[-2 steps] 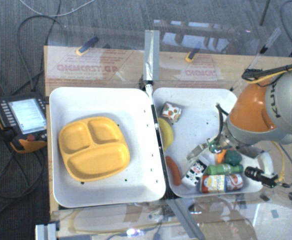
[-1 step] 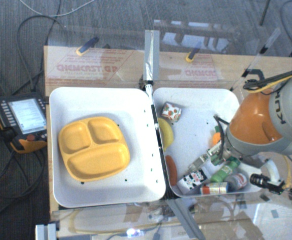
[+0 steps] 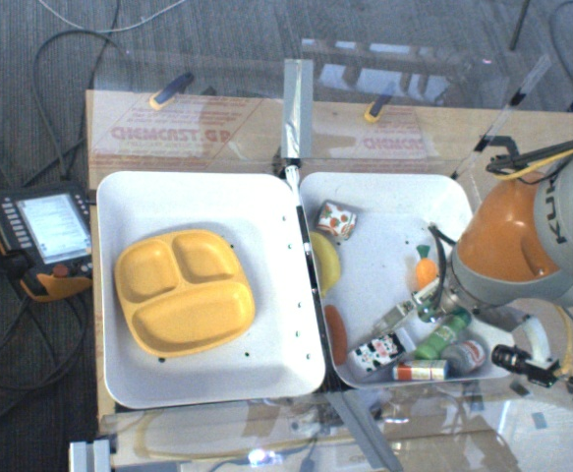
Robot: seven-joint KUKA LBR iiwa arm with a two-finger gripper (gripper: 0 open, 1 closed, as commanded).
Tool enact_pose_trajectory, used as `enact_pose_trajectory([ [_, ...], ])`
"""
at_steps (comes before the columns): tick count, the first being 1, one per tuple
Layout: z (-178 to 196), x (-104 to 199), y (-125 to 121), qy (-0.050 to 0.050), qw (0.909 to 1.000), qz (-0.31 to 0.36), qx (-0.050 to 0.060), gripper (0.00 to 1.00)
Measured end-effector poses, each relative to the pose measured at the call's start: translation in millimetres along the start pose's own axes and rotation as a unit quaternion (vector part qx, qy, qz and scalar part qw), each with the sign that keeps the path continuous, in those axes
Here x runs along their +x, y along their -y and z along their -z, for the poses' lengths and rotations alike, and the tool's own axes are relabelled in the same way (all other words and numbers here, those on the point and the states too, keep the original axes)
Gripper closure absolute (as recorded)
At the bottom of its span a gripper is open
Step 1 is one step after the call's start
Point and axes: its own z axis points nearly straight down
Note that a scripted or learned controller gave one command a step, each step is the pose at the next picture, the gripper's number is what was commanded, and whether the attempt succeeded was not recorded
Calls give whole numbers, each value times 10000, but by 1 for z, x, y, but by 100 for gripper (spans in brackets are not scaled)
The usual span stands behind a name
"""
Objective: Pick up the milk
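Reaching in from the right, my hand (image 3: 409, 310) hangs low over the right bin (image 3: 384, 197); I cannot tell whether it is spread or pressed together. The black-and-white milk carton (image 3: 379, 350) lies just below it, near the front wall, beside a green bottle (image 3: 443, 334).

1. The gripper (image 3: 396, 315) hangs low over the right bin (image 3: 384, 197).
2. Just below it lies the black-and-white milk carton (image 3: 378, 350).
3. A green bottle (image 3: 445, 332) lies just right.
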Motion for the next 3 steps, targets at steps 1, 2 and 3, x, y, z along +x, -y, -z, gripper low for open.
enact_pose_trajectory([
  [1,38,45,-14,-43,9974,715,85,0],
  [2,111,0,-90,-27,9758,2187,81,0],
  [3,40,-5,-151,-35,9632,2687,78,0],
])
